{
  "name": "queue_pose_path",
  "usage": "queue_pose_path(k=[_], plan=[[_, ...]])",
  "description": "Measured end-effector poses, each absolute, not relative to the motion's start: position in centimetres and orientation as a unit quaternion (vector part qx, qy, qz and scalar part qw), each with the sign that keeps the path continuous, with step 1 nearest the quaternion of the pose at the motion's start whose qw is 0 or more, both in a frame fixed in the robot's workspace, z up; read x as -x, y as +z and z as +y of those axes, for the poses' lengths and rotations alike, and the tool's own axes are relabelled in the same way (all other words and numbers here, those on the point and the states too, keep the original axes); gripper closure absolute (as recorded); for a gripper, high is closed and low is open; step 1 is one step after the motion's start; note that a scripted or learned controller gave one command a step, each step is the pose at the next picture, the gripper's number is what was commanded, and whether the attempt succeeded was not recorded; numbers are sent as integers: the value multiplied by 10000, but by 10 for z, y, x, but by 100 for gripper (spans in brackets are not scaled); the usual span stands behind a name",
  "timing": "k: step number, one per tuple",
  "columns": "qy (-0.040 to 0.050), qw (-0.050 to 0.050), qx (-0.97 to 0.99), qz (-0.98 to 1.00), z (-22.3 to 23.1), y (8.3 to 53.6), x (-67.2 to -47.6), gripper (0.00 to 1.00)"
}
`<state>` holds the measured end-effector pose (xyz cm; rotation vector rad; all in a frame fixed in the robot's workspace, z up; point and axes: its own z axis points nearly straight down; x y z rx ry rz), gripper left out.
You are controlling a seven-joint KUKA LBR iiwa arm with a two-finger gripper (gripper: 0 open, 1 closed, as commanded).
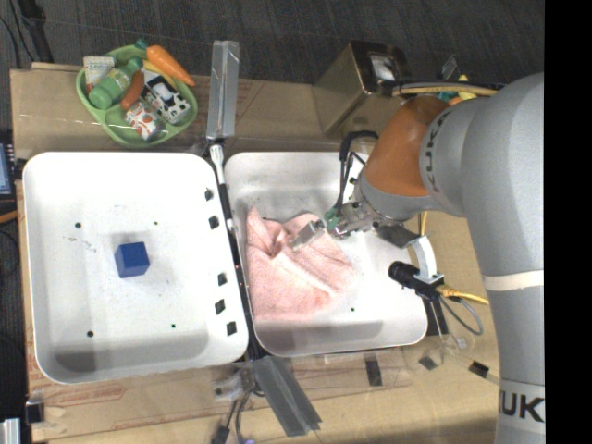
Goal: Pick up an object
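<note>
A pink cloth point(291, 265) lies crumpled in the right bin point(277, 170), spread across its left and middle part. My gripper point(312, 232) reaches in from the right and sits low over the cloth's upper edge, its metal fingers point(306, 234) pointing left onto the fabric. How far apart they stand is hidden by the angle. A blue cube point(132, 259) rests alone in the left bin point(55, 178), left of its centre.
A green bowl point(111, 128) of toy food stands behind the left bin. A brown box point(356, 86) sits behind the right bin. Cables and a black connector point(414, 279) hang at the right bin's right edge. A metal divider point(225, 239) separates the bins.
</note>
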<state>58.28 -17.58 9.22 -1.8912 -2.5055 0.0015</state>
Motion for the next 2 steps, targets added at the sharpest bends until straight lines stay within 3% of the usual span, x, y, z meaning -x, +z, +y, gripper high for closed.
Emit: queue_pose_path(k=[1, 2], plan=[[4, 19, 5685, -8227, -179, 94, -556, 0], [1, 0, 5979, -8015, -211, 93, -477, 0]])
